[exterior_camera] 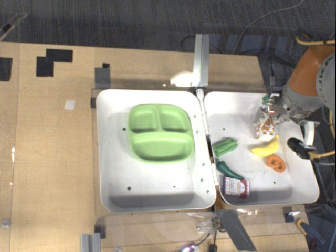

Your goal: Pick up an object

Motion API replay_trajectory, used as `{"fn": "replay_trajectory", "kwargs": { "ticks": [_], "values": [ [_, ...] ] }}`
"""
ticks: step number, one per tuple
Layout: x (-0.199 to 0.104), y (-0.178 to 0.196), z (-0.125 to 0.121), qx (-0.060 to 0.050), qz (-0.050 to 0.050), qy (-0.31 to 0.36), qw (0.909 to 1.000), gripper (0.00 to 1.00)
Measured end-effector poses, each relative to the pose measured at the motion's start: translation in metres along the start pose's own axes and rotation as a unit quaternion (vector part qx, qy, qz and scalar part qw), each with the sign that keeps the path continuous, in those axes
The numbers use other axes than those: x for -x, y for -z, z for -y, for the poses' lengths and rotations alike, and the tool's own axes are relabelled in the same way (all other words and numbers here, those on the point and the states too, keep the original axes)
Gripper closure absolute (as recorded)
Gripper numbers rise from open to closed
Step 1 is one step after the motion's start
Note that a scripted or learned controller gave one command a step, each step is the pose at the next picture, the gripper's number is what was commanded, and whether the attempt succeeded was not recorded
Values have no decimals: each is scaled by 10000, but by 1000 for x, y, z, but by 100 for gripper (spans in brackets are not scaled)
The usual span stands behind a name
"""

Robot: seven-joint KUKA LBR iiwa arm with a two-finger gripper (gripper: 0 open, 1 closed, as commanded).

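The metal end effector (pixel 266 121) hangs in the right bin (pixel 231 109); its grip cannot be told. Just below it lies a smooth curved yellow banana (pixel 265 149), an orange ring-shaped piece (pixel 275 163) beside that. A glossy green divided plate (pixel 159 132) sits far left.

Left white bin (pixel 110 156) holds a light green divided tray (pixel 160 132). In the right white bin (pixel 302 190): a green pepper (pixel 224 146), a darker green piece (pixel 228 169) below it, a yellow banana (pixel 265 148), an orange slice (pixel 275 163), and a maroon carton (pixel 236 187) with a white label. The bench (pixel 47 151) is pale wood with black squares at upper left; the arm (pixel 311 80) at right edge is grey and orange
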State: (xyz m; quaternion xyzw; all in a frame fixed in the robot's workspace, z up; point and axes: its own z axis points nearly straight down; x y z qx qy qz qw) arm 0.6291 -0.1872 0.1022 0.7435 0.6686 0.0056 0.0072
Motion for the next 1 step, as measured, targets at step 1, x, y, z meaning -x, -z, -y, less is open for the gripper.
{"fn": "replay_trajectory", "kwargs": {
  "ticks": [1],
  "values": [
    [-122, 85, 23, -61, -17, 1055, 9944, 100]
  ]
}}
